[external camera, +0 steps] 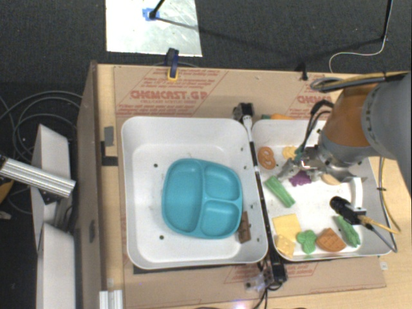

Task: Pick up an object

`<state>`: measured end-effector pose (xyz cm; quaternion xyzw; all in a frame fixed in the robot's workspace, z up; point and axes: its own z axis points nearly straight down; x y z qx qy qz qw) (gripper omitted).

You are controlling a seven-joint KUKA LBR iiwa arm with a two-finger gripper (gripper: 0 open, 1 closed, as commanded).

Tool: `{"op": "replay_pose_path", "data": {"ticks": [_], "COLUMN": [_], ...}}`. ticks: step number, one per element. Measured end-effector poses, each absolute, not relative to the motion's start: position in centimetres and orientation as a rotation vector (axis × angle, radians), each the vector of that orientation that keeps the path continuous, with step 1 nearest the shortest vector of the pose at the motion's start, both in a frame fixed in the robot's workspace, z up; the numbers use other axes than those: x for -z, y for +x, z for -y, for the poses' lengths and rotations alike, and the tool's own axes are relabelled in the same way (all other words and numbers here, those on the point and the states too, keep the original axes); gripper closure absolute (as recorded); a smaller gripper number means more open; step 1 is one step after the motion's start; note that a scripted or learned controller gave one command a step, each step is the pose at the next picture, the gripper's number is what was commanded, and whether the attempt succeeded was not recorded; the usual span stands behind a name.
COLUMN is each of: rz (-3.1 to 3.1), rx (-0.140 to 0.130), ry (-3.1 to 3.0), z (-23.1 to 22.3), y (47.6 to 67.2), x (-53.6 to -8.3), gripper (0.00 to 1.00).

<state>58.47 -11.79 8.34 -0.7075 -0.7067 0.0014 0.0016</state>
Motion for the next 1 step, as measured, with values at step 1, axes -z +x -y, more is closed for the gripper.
{"op": "replay_pose_path", "data": {"ticks": [1], "rz": [2.231], "rx": [0.006], "ry": [-2.221], "z": [12.33], "y": [62.74], "x": [-10.02], "gripper": [0.00]}}
